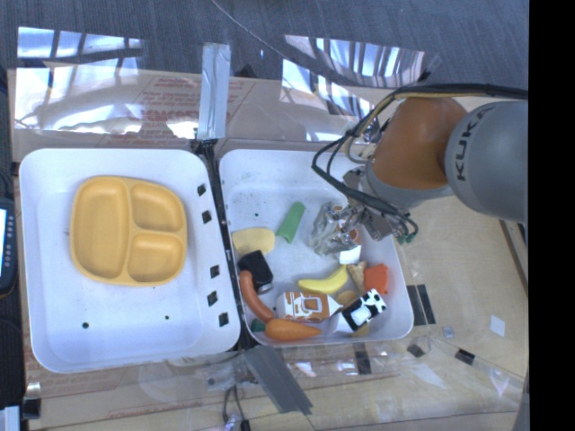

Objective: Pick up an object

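Grey arm (467, 155) with its orange band reaches into the right bin (235, 173), its claw (340, 232) low among the toys; whether it grips anything I cannot tell. Just beside it lie a green block (291, 222) and a banana (325, 282), with a carrot (289, 329), a sausage (252, 295) and a black-and-white cow (364, 312) further off. Left bin (54, 330) holds a yellow divided plate (128, 230)

Fixed overhead view, slanted down on the bench.
Takes in both white bins side by side, left bin (36, 268) and right bin (269, 173), from moderate height; arm (467, 155) entering from the right; dark floor along the top.
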Motion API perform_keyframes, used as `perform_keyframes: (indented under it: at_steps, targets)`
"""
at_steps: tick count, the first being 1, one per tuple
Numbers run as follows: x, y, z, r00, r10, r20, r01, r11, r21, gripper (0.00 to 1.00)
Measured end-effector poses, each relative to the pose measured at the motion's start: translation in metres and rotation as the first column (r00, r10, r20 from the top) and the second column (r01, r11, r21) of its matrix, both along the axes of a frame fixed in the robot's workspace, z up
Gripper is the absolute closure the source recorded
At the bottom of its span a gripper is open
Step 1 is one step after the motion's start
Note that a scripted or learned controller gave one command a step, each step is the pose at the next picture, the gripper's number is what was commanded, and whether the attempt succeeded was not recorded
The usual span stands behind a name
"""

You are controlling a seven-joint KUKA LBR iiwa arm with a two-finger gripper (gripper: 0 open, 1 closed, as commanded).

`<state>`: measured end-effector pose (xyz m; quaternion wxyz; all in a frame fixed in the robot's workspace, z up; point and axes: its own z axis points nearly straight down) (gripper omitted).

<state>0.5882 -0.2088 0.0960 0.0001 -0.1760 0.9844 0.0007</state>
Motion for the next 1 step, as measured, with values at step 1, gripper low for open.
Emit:
perform_keyframes:
  at_steps: [1]
  targets:
    - [-0.0551, 0.0001, -0.0034, 0.995, 0.098, 0.004, -0.098, 0.995, -0.002, 1.0]
